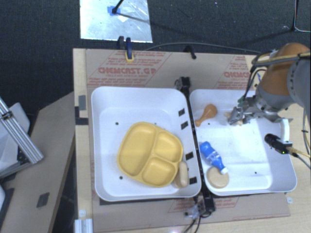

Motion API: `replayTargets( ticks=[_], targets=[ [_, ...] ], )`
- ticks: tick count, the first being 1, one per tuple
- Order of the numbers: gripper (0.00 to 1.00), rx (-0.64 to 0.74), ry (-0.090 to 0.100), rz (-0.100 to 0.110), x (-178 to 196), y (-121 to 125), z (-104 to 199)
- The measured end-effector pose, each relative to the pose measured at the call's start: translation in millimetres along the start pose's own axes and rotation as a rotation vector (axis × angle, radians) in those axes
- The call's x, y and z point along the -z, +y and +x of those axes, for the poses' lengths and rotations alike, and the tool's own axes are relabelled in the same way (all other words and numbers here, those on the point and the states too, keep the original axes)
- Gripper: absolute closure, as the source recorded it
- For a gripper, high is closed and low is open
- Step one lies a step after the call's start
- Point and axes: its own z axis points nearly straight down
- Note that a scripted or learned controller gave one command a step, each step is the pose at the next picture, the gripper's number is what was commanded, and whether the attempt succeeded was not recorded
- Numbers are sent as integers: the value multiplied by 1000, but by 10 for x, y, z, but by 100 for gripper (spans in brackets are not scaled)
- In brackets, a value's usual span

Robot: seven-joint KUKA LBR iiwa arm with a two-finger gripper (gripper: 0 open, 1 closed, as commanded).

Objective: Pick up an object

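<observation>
Tool (236, 116) hovers beside a smooth tan pear-shaped toy (206, 114).

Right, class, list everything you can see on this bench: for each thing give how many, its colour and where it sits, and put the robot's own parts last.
Shallow white plastic bins: two, white, side by side on the bench; left bin, right bin.
Yellow divided plastic tray: one, yellow, in the left bin.
Beige bread-like piece: one, tan, left bin, against the tray's near right corner.
Tan drumstick-shaped toy: one, tan, right bin, far left part.
Blue plastic bottle with white cap: one, blue, right bin, left side.
Round tan disc: one, tan, right bin, near left corner.
Robot arm: one, grey and orange, from the right.
Pincer: one, grey, over the right bin's far part.
</observation>
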Motion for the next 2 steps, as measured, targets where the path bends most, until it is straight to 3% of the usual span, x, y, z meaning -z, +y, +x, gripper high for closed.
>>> replayTargets(
  ticks=[2],
  targets=[
    [100, 2, -1, -3, 1009, 116, -112]
  ],
)
